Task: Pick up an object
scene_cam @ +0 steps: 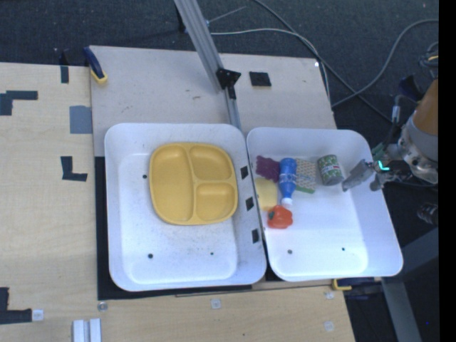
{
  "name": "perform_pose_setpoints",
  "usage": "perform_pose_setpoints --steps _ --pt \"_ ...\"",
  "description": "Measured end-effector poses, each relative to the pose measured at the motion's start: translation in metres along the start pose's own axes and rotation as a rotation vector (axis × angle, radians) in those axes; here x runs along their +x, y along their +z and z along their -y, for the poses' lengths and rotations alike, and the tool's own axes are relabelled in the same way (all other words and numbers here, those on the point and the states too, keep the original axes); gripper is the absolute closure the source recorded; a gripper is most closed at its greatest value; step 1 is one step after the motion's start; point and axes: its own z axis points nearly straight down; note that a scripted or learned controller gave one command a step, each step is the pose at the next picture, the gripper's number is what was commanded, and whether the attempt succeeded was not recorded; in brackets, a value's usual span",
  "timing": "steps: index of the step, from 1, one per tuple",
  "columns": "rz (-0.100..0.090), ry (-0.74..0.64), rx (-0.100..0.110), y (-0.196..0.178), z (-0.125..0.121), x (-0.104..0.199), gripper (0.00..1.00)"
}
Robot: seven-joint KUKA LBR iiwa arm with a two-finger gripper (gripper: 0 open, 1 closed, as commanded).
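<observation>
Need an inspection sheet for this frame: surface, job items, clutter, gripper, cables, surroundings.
Surface: bench bears left bin and right bin side by side.
Job's things: right bin's upper left holds purple object, blue bottle, yellow object, orange object, green can.
Clutter: yellow divided plate in left bin.
Grippers: gripper at right bin's right rim, beside the can, nothing between its fingers.
Cables: cables cross the dark floor beyond the bench.
Surroundings: metal pole; dark tape marks at left.
</observation>
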Motion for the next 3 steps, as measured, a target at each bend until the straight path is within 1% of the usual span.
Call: perform_pose_setpoints --steps 1,2,3 --pt "0.001 -0.001 -0.003 -0.001 -0.001 0.0 0.0" --pt "-0.001 0.0 0.002 0.057 0.007 0.007 0.0" --pt "0.0 0.0 0.001 0.12 0.011 0.003 0.0"
